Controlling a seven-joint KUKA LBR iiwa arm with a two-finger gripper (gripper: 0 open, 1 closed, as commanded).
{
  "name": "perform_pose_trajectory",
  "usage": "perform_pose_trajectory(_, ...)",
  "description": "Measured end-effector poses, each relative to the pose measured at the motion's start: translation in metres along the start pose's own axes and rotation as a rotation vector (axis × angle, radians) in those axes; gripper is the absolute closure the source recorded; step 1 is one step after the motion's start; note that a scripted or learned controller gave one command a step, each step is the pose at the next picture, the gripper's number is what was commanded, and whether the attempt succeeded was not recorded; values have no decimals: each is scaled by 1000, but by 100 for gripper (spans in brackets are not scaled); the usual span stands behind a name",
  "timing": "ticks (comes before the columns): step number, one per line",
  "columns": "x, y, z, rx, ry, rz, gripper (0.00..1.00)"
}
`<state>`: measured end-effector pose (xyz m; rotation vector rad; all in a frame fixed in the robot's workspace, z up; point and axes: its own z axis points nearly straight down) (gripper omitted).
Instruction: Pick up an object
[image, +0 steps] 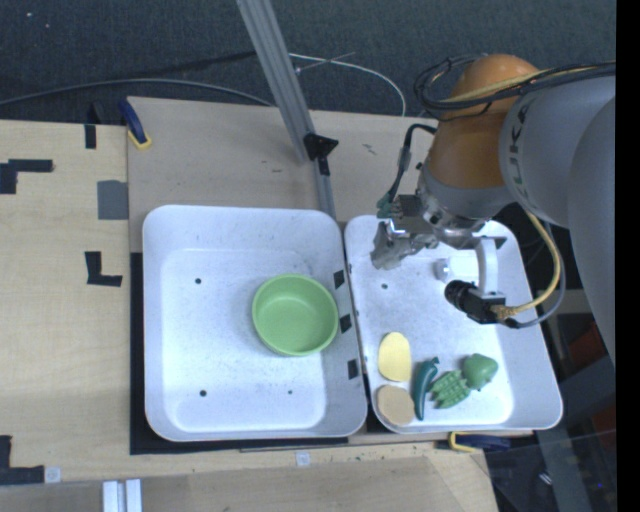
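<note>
- The grey arm (560, 150) reaches in from the right; its gripper (392, 245) hangs over the right bin's (520, 400) upper left part.
- A green bowl (294, 315) sits upright in the left bin (190, 400).
- Near the right bin's front edge lie a yellow oval piece (395, 355), a tan piece (394, 403), a dark green pepper-like toy (422, 385) and a bumpy green toy (465, 378), close together.

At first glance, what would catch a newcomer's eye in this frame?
Probably the green bowl, alone in the left bin. Next, the grey arm with its orange band, hanging its gripper over the far end of the right bin. Then the cluster at that bin's near end: a yellow piece, a tan piece and green toys.
</note>
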<state>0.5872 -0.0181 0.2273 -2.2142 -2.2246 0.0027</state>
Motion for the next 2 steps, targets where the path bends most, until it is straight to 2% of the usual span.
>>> perform_pose_trajectory(1,50,-26,-8,0,1,-2,100)
perform_pose_trajectory(2,104,-50,4,2,0,-2,100)
